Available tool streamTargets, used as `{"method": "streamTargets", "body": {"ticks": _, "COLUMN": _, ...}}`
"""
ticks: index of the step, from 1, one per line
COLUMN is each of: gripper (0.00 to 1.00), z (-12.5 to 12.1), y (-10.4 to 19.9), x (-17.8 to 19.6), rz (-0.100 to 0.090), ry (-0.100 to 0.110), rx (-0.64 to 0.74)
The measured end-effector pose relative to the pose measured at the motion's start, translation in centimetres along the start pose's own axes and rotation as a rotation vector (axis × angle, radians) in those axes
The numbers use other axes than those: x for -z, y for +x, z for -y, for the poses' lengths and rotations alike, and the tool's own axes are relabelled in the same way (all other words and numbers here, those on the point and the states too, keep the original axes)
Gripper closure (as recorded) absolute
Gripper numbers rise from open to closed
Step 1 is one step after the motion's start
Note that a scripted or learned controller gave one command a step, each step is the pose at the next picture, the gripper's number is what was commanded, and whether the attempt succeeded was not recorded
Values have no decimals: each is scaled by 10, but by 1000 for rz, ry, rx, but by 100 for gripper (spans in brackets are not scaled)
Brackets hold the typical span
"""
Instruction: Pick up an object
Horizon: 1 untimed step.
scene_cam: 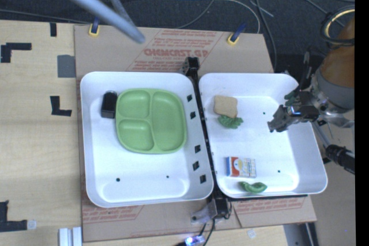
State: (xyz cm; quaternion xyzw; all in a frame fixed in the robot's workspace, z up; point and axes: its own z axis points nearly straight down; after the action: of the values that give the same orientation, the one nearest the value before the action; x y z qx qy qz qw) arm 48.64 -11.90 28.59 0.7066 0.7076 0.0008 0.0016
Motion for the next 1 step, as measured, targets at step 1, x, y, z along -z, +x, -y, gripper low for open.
{"method": "streamTargets", "body": {"ticks": 1, "gripper": 100, "z": -4, "y": 57, "x": -5, "rz": -2, "ry": 4, "rx": 5}}
